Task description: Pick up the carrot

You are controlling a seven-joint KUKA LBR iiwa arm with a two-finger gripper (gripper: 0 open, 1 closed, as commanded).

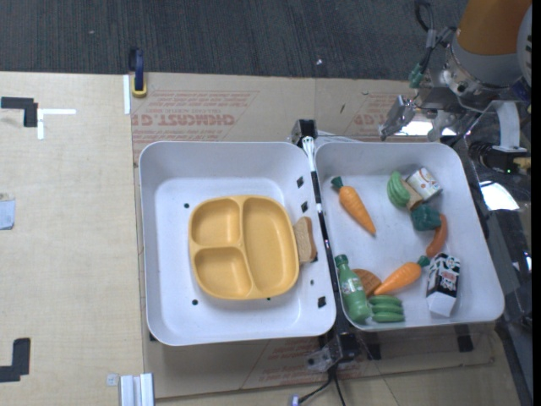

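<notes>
Two carrots lie in the right bin (478, 218). One carrot (357, 207), orange with a green top, rests in the bin's upper left part, pointing down and right. A second carrot (397, 277) lies near the front, between a green bottle (349, 288) and a milk carton (442, 284). My gripper (420, 123) hangs over the bin's far rim, above and right of the first carrot and well apart from it. Its fingers stand open with nothing between them.
Around the carrots lie a green leafy vegetable (396, 189), a small can (423, 183), a broccoli piece (425, 218), a reddish-orange sausage-like piece (437, 237) and pea pods (387, 309). The left bin (161, 227) holds a yellow divided plate (243, 246) and a bread slice (305, 240).
</notes>
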